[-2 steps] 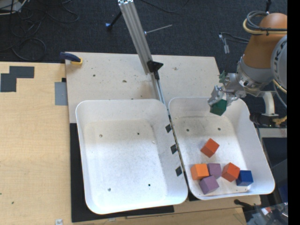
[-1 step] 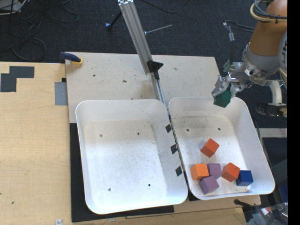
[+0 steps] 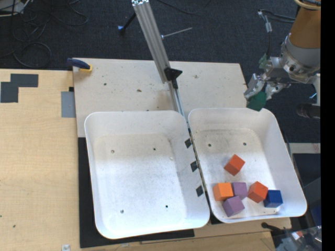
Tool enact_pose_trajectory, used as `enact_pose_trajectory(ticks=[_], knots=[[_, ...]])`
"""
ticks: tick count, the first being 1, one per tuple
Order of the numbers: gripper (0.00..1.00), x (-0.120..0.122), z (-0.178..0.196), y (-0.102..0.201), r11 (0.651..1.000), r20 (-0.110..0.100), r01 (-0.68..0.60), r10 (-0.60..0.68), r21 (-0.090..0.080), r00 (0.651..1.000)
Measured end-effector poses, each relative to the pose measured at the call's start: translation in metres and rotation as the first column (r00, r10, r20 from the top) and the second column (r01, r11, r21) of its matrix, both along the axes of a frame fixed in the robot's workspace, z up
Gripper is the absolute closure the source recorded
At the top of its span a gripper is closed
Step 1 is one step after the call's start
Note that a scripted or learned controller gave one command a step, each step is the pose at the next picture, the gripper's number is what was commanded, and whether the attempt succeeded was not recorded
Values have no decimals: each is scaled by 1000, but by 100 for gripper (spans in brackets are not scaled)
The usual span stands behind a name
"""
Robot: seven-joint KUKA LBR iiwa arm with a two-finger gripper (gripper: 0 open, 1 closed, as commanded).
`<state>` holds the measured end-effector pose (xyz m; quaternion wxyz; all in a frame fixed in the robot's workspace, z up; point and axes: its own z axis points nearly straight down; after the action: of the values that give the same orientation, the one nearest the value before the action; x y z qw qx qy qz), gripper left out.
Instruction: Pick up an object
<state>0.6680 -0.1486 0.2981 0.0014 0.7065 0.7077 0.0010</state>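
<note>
1. Looking down at a slant on the bench: two white bins side by side, left bin (image 3: pixel 104 140) and right bin (image 3: pixel 282 140).
2. Gripper (image 3: pixel 256 99) sits at upper right, above the far rim of the right bin, near its back right corner.
3. A green block (image 3: pixel 256 103) shows between the fingers; the claw is closed on it and the block is clear of the bin floor.
4. Right bin contents, all toward the near end: red block (image 3: pixel 234 164) alone mid-floor; orange block (image 3: pixel 223 191) touching a purple block (image 3: pixel 239 189); second purple block (image 3: pixel 233 205) just in front.
5. Second red block (image 3: pixel 257 191) touches a blue block (image 3: pixel 273 197) by the near right corner.
</note>
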Motion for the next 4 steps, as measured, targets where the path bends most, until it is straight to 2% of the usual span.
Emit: enact_pose_trajectory(ticks=[2,4], knots=[[100,-55,-6,91,1000,-9,-2,2,3,1000],[100,-104,-51,167,1000,-11,-1,1,2,1000]])
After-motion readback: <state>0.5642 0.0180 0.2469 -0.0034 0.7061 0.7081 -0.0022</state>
